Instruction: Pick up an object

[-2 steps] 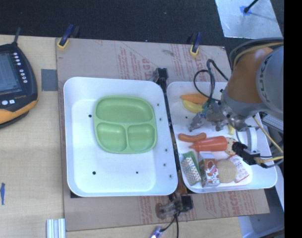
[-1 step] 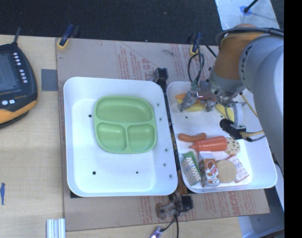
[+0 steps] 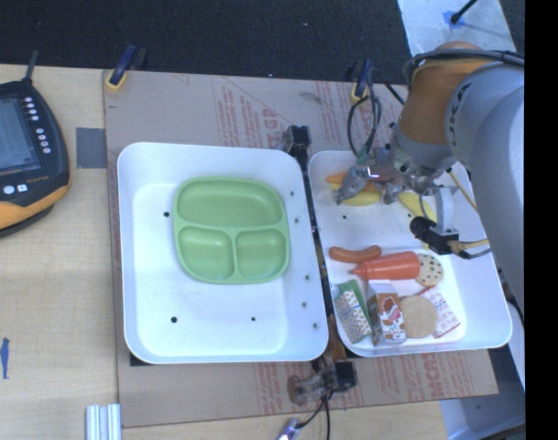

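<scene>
The arm (image 3: 462,108) reaches in from three o'clock and bends down over the far end of the right bin (image 3: 485,337), so the step in hand looks like the descent onto a pick rather than a lift. The claw (image 3: 363,183) sits low at about eleven o'clock within that bin, just above or against a yellow toy (image 3: 359,199), perhaps a banana, that lies there with an orange piece (image 3: 334,179) at its nine o'clock side. Whether the claw is released or clenched cannot be told: the metal parts and cables blur together, and nothing is plainly seen between them. No object can be called grasped.

The rest of the pickable things lie toward six o'clock in the same bin: a reddish sausage (image 3: 354,254), an orange carrot-like piece (image 3: 387,267) just beside it, a speckled round cookie (image 3: 430,269) at the carrot's three o'clock end, a tan round cracker (image 3: 418,316), and a few printed packets (image 3: 355,314) crowded along the near wall. The left bin (image 3: 141,328) holds a green divided plate (image 3: 231,229), well apart from the claw. A handheld controller (image 3: 17,159) rests on the surface at nine o'clock.

The next move likely calls for settling squarely over the yellow toy, closing on it, then rising straight up. The toy lies close to the bin's far wall and the orange piece, so a slightly off approach could nudge it away or catch both.
</scene>
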You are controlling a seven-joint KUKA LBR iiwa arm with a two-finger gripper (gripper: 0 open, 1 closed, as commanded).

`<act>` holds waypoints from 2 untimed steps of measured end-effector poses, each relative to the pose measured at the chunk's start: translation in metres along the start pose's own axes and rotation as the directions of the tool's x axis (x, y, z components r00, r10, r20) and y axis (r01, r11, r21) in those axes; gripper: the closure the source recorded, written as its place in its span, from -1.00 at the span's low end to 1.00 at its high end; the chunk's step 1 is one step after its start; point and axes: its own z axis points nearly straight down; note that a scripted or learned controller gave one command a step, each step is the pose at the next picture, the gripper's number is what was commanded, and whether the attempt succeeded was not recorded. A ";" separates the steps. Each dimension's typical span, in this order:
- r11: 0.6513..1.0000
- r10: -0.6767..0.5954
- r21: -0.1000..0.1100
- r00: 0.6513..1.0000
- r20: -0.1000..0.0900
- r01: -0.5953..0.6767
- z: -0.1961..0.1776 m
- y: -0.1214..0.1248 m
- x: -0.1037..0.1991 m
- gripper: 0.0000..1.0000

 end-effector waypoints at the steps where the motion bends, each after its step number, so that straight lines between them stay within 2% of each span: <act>1: 1.000 0.000 -0.001 1.000 0.000 0.000 0.000 0.000 -0.004 -1.00; 2: 1.000 0.000 -0.001 1.000 0.000 0.000 0.000 0.000 -0.007 -1.00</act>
